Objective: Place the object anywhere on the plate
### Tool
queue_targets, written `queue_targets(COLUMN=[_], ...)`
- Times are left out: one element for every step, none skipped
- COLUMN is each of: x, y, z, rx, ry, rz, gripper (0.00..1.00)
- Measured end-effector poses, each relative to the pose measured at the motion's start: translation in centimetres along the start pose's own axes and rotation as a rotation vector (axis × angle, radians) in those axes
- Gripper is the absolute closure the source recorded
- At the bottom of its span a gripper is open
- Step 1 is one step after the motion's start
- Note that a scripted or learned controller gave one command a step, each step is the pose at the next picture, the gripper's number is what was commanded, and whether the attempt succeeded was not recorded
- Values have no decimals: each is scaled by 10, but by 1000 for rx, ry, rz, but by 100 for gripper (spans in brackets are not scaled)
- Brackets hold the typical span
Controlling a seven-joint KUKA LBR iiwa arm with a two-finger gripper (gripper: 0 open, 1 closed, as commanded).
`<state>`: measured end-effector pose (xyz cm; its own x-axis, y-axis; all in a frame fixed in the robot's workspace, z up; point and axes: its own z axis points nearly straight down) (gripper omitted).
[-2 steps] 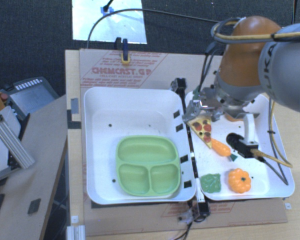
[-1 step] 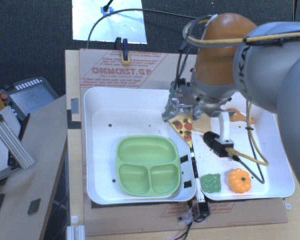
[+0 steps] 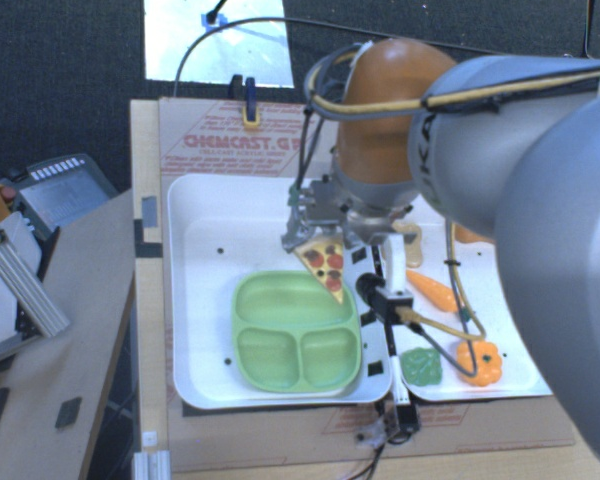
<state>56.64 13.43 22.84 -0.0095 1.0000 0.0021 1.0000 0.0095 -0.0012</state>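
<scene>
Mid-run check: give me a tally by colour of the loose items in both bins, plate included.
Green: 2, the plate and a leafy piece
Orange: 2, a carrot and a small pumpkin
Yellow with red spots: 1, the pizza slice
Tan: 1, a piece partly hidden by the arm
Total: 6
</scene>
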Motion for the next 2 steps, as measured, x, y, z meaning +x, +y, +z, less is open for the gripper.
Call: queue_targets(x=[53, 49], y=[-13, -12], z=[13, 12], rx=[1, 0], ry=[0, -2], rz=[0, 6], gripper=[100, 0])
